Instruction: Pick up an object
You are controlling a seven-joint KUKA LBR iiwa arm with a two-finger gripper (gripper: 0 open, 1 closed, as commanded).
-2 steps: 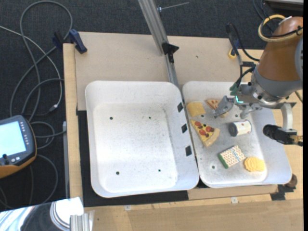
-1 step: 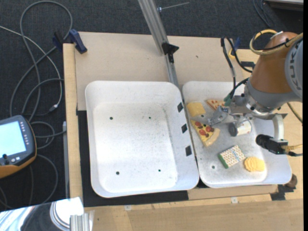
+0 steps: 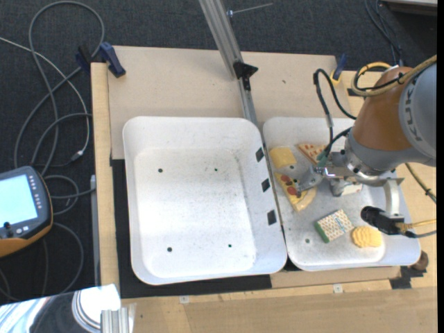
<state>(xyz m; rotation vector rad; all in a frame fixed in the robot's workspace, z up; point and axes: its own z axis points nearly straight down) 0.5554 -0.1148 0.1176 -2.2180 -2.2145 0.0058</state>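
Low in the right bin sit a round yellow cookie and, just left of it, a green waffle block. Above them, mid-frame right, the gripper reaches left over a pizza slice, right on top of it. It may be touching the slice, but the view is too small to tell, or to tell if the hand is spread or pinching. A yellow piece and an orange cracker lie further up. The big left bin fills mid-frame. A tablet sits at far left.
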